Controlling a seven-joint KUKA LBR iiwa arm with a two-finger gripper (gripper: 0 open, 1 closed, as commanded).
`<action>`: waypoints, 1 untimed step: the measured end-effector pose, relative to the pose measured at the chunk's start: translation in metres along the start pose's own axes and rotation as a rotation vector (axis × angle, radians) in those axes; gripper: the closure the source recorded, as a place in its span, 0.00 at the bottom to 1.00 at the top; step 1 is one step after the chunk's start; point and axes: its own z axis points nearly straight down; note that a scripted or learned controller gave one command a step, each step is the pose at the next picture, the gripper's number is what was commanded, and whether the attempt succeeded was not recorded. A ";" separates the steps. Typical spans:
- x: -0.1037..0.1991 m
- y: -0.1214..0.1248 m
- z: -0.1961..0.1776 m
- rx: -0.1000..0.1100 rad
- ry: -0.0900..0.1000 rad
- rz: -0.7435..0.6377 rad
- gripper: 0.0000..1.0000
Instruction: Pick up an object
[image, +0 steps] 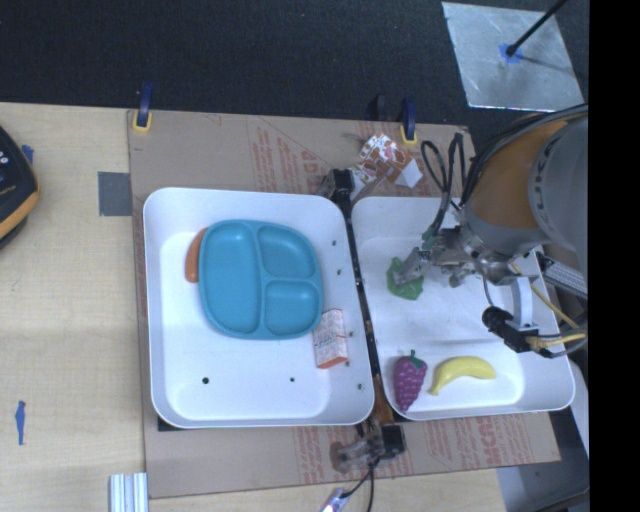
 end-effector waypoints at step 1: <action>-0.021 0.059 0.010 -0.004 0.002 0.003 0.00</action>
